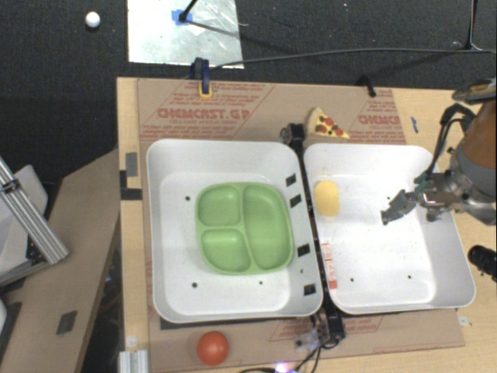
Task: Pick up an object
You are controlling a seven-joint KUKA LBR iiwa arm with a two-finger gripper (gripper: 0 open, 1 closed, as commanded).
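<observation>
One pincer [393,208] mid-bin, yellow object [328,197] near divider

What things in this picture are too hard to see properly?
- Gripper over the right white bin, camera view: small and dark, so whether it is open or shut is unclear.
- Grey arm with orange band: cut off by the right edge.
- Red ball in front of the bins: its bottom nearly meets the lower edge.
- Pizza-slice toy: its lower part is hidden behind the bin rim.

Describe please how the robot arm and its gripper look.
The arm is grey, with an orange band above the wrist. Dark cables loop beside it. The gripper is small, dark grey metal with a slim two-finger tip and a small green spot behind it.
</observation>
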